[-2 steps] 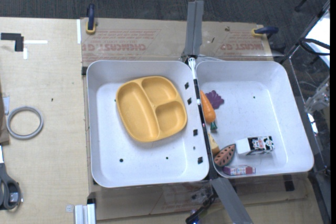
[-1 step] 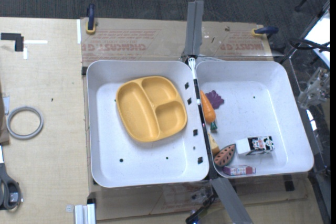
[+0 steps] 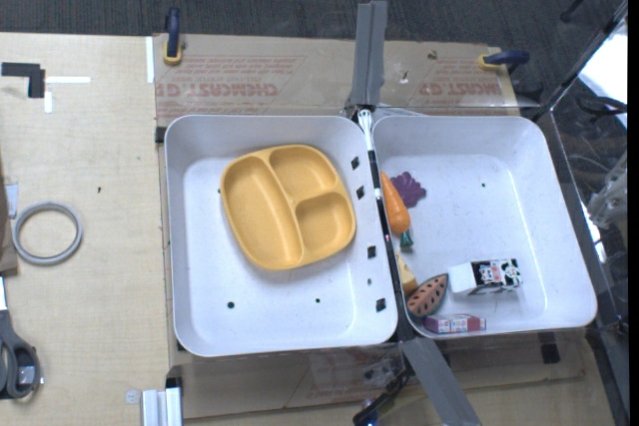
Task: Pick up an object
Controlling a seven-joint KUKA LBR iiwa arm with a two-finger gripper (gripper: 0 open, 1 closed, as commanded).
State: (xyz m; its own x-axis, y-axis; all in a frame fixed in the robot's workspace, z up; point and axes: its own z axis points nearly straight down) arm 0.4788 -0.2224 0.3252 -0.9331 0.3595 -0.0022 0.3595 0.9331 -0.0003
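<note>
The right bin (image 3: 539, 165) holds several small items along its left and front sides. An orange carrot (image 3: 394, 204) lies against the left wall, with a purple grape bunch (image 3: 407, 187) touching it. A white milk carton (image 3: 485, 276) with a cow print lies on its side near the front. A watermelon slice (image 3: 427, 294) and a small pink-and-white box (image 3: 454, 323) sit at the front left corner. A pale yellow piece (image 3: 404, 268) rests by the divider. The left bin (image 3: 200, 314) carries a yellow divided plate (image 3: 288, 206).
A roll of grey tape (image 3: 45, 232) lies on the wooden bench at the left, and scissors (image 3: 17, 366) sit at the lower left edge. Clamps (image 3: 174, 37) hold cardboard behind the bins. A metal post (image 3: 369, 55) stands between the bins at the back.
</note>
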